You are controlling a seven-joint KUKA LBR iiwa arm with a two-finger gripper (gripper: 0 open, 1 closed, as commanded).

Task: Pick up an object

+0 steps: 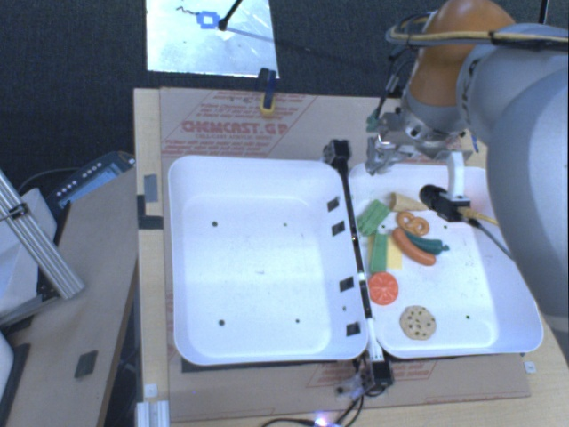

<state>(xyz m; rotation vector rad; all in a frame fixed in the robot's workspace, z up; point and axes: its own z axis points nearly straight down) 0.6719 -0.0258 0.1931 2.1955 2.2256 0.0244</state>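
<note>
While upright, tool (384, 163) overlooks carrot (416, 248) lying diagonally.

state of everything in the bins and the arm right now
gripper: hanging over the right bin's far left corner, nothing seen in it
cookie: flat, near front of right bin
tomato slice: flat, beside the divider
carrot: lying on its side
left bin: white floor showing

White bins (258, 194); orange tomato slice (383, 288), tan dark-speckled cookie (417, 322), green pea pod (373, 216), orange-brown pretzel (412, 224), orange carrot (414, 248).
</note>
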